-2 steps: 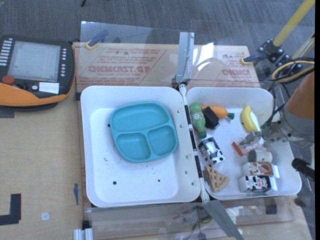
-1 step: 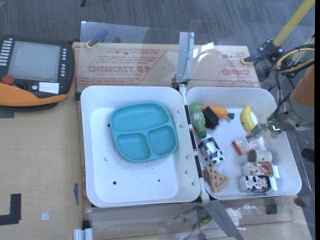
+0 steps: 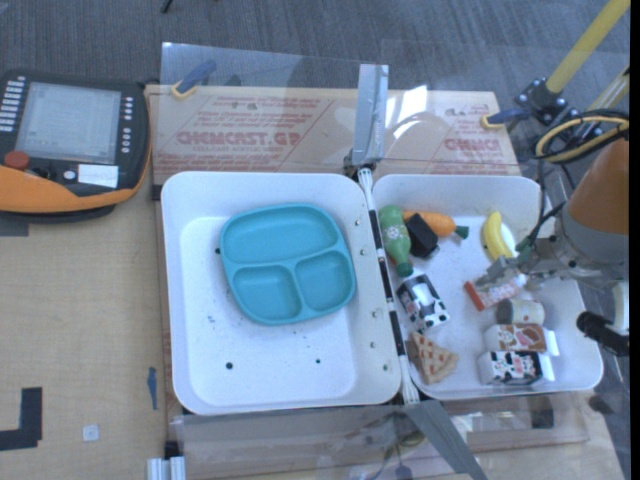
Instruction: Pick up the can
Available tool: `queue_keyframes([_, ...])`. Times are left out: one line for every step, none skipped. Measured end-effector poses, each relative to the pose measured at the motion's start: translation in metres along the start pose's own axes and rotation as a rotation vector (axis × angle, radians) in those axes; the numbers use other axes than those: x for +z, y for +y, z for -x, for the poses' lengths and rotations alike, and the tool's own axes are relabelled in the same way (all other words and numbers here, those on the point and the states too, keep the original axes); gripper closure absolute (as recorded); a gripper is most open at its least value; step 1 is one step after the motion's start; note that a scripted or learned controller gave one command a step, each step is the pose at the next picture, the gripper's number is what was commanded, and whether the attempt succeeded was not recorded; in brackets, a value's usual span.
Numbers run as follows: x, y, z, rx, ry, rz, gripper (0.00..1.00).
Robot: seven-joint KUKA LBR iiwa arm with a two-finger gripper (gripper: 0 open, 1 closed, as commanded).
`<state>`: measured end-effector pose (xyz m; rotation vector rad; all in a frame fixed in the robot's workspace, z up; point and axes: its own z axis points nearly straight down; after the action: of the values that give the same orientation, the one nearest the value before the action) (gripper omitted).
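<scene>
Two white bins side by side on the counter, with toy food and a divided plate.

The left bin [image 3: 190, 298] carries a turquoise three-compartment plate [image 3: 288, 263], lying flat near its middle. The right bin [image 3: 575, 378] has a green bottle [image 3: 396, 236] at its left wall, a carrot [image 3: 438, 222] just beside it, a banana [image 3: 494, 236] further right, a pizza slice [image 3: 432, 358] near the front edge and a cow-patterned carton [image 3: 516, 367] at the front right. An orange-and-grey teach pendant [image 3: 70, 143] rests on the counter [image 3: 70, 338], well apart to the left.
</scene>
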<state>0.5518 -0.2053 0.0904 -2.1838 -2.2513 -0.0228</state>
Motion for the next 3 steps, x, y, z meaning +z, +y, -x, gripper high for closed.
queue_keyframes([-0.011,0.002,0.003,0.003,-0.009,0.008,1.0])
queue_keyframes([-0.087,-0.028,-0.009,-0.124,-0.012,-0.011,1.0])
queue_keyframes([-0.073,0.074,0.019,-0.029,-0.014,-0.01,1.0])
